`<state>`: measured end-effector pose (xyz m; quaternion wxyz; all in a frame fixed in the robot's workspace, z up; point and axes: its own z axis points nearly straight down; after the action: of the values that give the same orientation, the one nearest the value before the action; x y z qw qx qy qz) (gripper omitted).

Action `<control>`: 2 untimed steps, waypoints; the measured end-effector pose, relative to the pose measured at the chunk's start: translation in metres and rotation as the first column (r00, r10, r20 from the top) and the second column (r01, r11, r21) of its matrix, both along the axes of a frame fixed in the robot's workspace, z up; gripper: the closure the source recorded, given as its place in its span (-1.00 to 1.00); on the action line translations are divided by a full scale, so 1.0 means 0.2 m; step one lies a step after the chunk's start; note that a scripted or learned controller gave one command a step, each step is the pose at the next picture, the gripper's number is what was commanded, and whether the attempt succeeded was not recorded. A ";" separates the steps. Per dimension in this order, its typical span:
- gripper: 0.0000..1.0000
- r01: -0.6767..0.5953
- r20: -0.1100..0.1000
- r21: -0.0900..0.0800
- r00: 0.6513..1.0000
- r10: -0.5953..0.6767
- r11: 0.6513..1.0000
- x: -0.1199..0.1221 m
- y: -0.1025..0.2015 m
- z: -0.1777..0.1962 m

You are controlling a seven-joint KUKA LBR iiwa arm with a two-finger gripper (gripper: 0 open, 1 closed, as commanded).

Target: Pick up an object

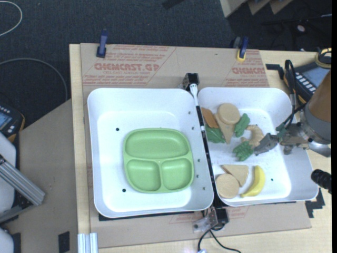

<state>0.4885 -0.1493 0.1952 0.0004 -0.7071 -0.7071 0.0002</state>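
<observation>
cardboard-topped bench [158, 62] | dark carpet [47, 15] | white bins [105, 109] | green tray [157, 159]

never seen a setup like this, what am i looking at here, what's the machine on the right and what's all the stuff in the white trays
This is one picture from a camera fixed above a workbench, looking down at a slant. The grey machine at the right edge is a robot arm, and its dark two-finger gripper is its hand. It reaches over the right shallow white bin, low among the objects, and nothing is visibly held between its fingers.

The left shallow white bin holds a light green plastic tray with three compartments.

The right bin holds toy food: a yellow plastic banana near the front, tan bread-like slices beside it, a beige round piece further back, and green leafy pieces near the gripper.

The job is simply to pick up one object.
</observation>
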 end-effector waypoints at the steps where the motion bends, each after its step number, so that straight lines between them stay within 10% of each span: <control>1: -1.00 0.005 -0.006 0.001 1.000 -0.005 1.000 -0.06 -0.15 -0.58; 2: 1.00 0.002 0.003 -0.002 1.000 -0.002 1.000 -0.05 -0.14 -0.50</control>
<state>0.4793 -0.1773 0.0949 -0.0015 -0.7078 -0.7064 -0.0003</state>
